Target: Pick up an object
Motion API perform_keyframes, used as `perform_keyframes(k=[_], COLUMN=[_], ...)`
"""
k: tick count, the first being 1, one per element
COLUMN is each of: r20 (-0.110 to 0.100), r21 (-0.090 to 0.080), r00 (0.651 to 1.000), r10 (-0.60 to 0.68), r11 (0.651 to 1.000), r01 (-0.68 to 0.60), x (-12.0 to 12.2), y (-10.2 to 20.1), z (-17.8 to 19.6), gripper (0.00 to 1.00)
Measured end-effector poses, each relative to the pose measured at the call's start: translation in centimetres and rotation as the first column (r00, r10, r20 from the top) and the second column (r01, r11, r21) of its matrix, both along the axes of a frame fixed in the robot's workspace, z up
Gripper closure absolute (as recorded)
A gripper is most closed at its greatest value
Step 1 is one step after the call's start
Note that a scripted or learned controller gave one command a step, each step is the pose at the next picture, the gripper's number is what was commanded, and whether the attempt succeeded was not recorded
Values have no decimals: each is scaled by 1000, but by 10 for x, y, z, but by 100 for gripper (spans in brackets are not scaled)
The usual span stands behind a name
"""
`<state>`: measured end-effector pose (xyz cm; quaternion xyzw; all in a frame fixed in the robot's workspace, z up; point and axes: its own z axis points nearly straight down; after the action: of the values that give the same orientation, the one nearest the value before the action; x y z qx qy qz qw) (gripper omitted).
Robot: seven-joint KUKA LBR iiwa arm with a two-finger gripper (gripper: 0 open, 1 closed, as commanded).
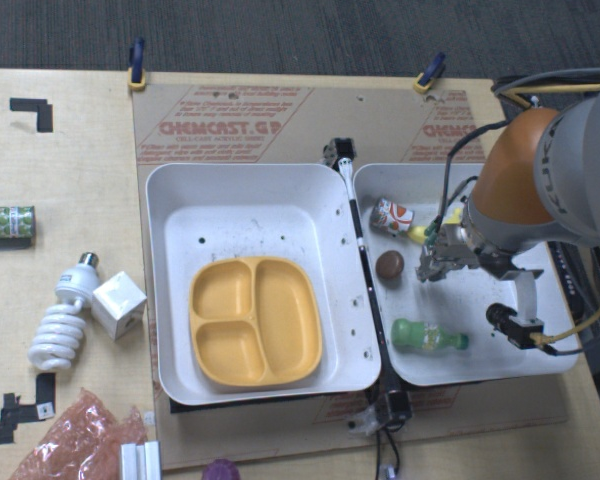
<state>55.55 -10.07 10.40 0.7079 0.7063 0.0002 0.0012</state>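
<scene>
The right bin (540,353) holds a green bottle (429,337) lying on its side near the front, a small brown ball (389,265) near the left wall, and a white and red packet (392,216) with a yellow bit beside it at the back. My gripper (430,267) hangs over the right bin, just right of the brown ball and above the bottle. The arm's grey and orange body covers the bin's right part. I see nothing between the fingers.
The left bin (170,268) holds a yellow divided tray (255,320). On the bench to the left lie a spiral light bulb (62,320), a white cube (119,304), a green can (11,223) and a pink mesh bag (75,443).
</scene>
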Motion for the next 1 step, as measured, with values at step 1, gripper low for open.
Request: perform_keyframes(k=[1], r20=[-1], r21=[1], r00=[1000], r10=[1], r11=[1000], r01=[-1], x=[-38], y=[-73], z=[13], gripper=[100])
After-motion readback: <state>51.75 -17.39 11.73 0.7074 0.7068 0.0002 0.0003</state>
